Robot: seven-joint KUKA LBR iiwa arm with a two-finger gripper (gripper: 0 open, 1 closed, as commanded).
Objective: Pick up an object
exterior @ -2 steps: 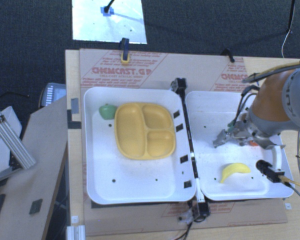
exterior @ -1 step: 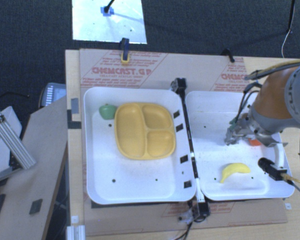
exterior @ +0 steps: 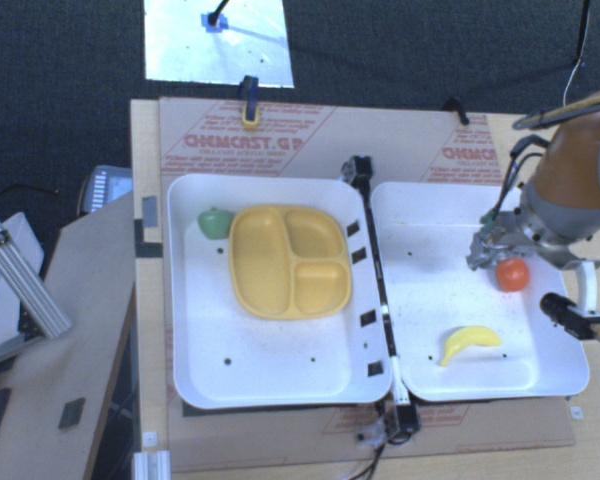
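The grey arm with the orange band reaches over the right edge of the right shallow white bin. Its two-finger gripper sits just beside a small round red-orange ball; contact between them cannot be confirmed. A curved yellow banana lies near the front edge. The left white bin carries a yellow compartment plate and a green fruit.

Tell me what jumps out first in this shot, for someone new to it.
The big yellow plastic divided plate dominates the left white bin, with a small green round fruit touching its upper-left edge. In the right white bin, the grey arm's gripper sits right beside a small red-orange tomato-like ball near the right wall. A yellow toy banana lies alone toward the front of that bin.
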